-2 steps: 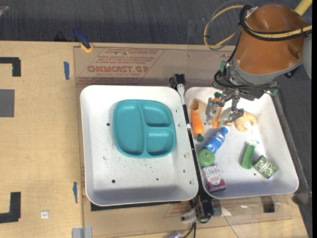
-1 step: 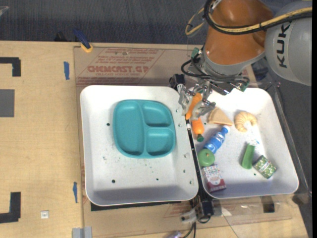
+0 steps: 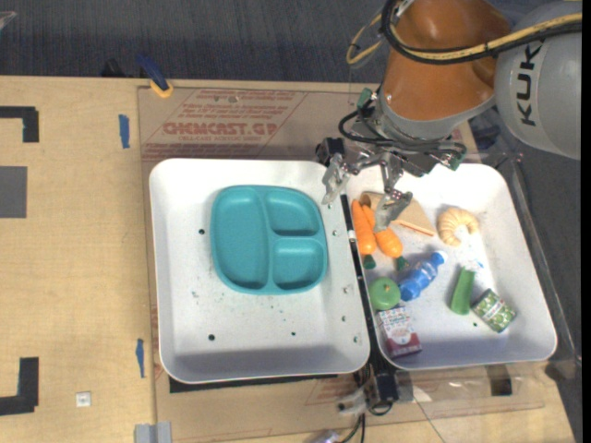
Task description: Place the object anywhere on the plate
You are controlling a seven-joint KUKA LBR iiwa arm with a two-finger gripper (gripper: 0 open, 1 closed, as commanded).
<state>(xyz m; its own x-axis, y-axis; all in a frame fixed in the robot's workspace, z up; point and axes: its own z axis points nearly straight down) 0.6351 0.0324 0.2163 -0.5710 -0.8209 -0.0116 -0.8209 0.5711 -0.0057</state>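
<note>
White bins (image 3: 185, 340) lay side by side; the teal plate (image 3: 270, 238) sat in the left one, the carrot (image 3: 364, 229) in the right, near the divider. Above it the gripper (image 3: 365, 181) hung, fingers spread, holding nothing, wrist pointing down.

Bench and floor, from my overhead feed

I see a pale wooden bench top (image 3: 74, 275) with black tape marks (image 3: 20, 123) along its left edge and small blue tape strips (image 3: 123, 130) near a brown cardboard sheet (image 3: 222, 123) printed in red lettering. A grey square patch (image 3: 11, 192) sits at far left. Beyond the bench, along the top, lies dark blue-grey carpeted floor (image 3: 231, 17). Lighting is even, with soft shadows.
</note>
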